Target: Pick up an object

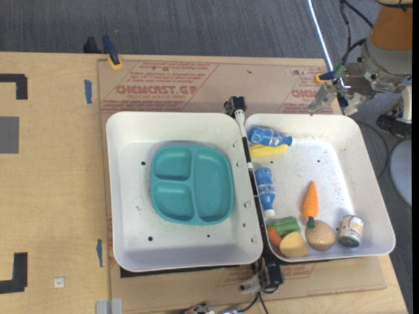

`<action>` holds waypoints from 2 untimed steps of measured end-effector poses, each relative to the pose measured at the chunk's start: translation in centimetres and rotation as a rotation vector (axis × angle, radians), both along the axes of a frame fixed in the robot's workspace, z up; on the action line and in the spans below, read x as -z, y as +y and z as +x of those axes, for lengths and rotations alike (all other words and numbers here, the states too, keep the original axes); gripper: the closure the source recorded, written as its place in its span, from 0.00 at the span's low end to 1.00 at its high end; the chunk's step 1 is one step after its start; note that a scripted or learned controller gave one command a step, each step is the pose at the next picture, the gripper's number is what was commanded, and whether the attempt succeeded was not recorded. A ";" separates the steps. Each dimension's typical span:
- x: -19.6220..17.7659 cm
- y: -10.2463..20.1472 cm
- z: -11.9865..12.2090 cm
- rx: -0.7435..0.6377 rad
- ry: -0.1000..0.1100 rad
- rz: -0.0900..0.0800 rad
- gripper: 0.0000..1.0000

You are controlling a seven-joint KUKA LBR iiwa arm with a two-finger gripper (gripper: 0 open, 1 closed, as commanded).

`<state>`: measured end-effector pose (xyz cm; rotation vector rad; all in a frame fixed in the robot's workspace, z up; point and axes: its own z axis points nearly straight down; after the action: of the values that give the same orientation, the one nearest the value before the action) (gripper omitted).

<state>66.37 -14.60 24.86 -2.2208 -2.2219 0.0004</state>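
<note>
My gripper (334,101) hangs above the back rim of the right bin (366,175), near its far right corner. Its fingers (319,101) stand apart with nothing between them. Below it in the right bin lie a crumpled blue bottle (268,137), a yellow banana (267,151), a second blue bottle (264,187) along the left wall and an orange carrot (310,199). At the front sit a green vegetable (285,226), a yellow lemon (294,244), a brown potato (320,236) and a small can (351,230).
The left bin (124,175) holds a teal divided plate (192,183). A black divider clip (234,104) sits where the bins meet at the back. Cables and a white rod (317,21) run near the arm at the upper right.
</note>
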 end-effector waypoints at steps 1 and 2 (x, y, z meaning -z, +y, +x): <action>12.6 2.4 -7.8 -0.147 0.002 0.001 0.00; 16.2 0.2 -14.6 -0.456 -0.006 -0.001 0.00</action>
<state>51.72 -14.38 8.69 -1.6637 -2.6707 -0.0042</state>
